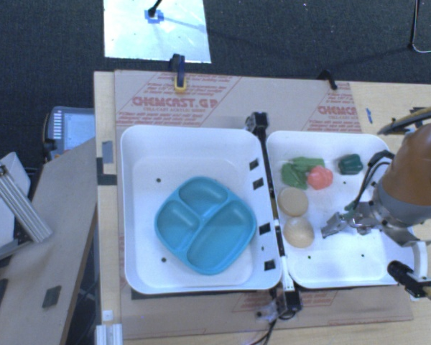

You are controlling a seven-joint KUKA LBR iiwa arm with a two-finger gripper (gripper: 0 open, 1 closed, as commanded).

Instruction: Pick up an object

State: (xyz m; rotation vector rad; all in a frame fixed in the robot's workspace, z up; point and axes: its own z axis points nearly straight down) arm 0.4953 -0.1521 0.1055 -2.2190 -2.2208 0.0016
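The bench (pixel 223 92) carries a brown sheet printed "CHEMCAST GP" in red, once at 12 o'clock above the left bin and again, cut off, above the right one. The left bin (pixel 140 192) holds a blue three-part tray (pixel 205 223) at its centre, with bare white floor open all round it, widest toward 9 and 12 o'clock. The right bin (pixel 337 268) has its lower half, 5 to 7 o'clock, free. The arm (pixel 416 178) fills its 3 o'clock edge. The gripper (pixel 335 225) hangs near the bin's centre; whether the claw is spread or pinched cannot be told. Just at its 9 o'clock lie two tan balls (pixel 296 216). At 11 o'clock sit a green piece (pixel 298 168) touching a red ball (pixel 320 178), and at 1 o'clock a dark green piece (pixel 350 164).
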